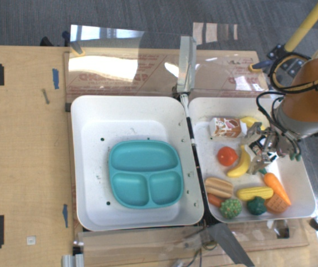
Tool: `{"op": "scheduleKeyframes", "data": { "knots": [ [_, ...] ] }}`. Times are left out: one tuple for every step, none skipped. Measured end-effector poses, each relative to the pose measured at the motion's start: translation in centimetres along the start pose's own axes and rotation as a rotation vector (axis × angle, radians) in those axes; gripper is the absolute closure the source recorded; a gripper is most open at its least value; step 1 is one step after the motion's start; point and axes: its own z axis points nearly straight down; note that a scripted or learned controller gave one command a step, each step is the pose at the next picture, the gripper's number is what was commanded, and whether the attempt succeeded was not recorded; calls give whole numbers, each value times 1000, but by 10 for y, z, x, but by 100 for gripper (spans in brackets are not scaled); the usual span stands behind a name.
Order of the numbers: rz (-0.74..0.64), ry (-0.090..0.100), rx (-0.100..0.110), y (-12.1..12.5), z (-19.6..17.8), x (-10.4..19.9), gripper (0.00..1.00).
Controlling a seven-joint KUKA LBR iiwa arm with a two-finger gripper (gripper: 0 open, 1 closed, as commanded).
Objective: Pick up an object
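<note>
Broccoli (pixel 231 207) is sitting at the near rim of the right bin (pixel 306 196), at about 6 o'clock in that bin, with a second dark green vegetable (pixel 256 206) just beside it at its 3 o'clock. Corn (pixel 254 193) is lying just above the two, touching or nearly touching the carrot (pixel 277 192), which is angling from 11 to 5 o'clock. Hot dog (pixel 219 187) is lying at the corn's 9 o'clock, with a small red piece (pixel 214 199) tucked under its near edge. Tomato (pixel 227 156) is resting near the bin's centre, just beside the banana (pixel 240 164). Small brown-and-white carton (pixel 226 128) is lying on its side at 11 o'clock in the bin, a yellow piece (pixel 250 121) at its 3 o'clock.

Gripper (pixel 259 159) is hanging low over the bin's centre, between banana and carrot top, the orange-banded arm (pixel 309 96) coming in from 2 o'clock. Cannot tell how far the tool is open, nor whether it is gripping anything; cables and metal parts are crowding the tip.

Left bin (pixel 86 121) is holding a teal three-compartment tray (pixel 145 172), set slightly toward 5 o'clock of centre.
</note>
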Motion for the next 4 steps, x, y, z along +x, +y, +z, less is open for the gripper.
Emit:
{"op": "scheduleKeyframes", "data": {
  "knots": [
    [15,-21,1,56,-6,97,0],
    [14,-20,2,57,-15,97,100],
    [-11,-6,1,65,-162,85,100],
    [-11,-4,0,66,-168,85,100]
  ]
}}
